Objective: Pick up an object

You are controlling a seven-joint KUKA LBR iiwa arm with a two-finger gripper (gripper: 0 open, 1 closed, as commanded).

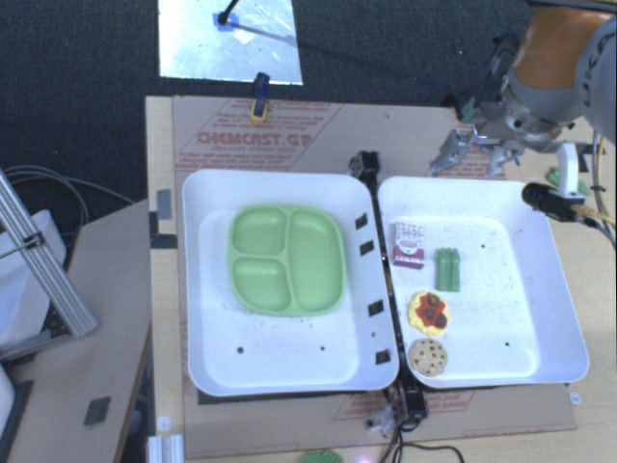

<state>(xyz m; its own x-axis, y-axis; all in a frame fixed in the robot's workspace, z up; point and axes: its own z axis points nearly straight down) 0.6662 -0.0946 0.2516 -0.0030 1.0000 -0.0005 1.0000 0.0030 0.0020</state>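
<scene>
Above the far rim of the right bin [554,258] hangs the claw [474,152], its metal fingers spread apart with nothing between them. By that showing the pick has not begun: every candidate object lies untouched on the bin floor below and toward the near side of the claw. Nearest to it is a small red-and-white packet [408,244], with a pair of green sticks [448,268] just beside that, a little further from the claw. Beyond them, near the bin's front left corner, sit a small toy pizza [428,312] and a toy cookie [426,357], close together. Well off to the claw's side, past the divider, a green compartment plate [288,259] rests in the left bin [207,345]. What remains, as I judge it, is everything: choosing one piece, descending onto it, closing, and lifting it clear.
</scene>
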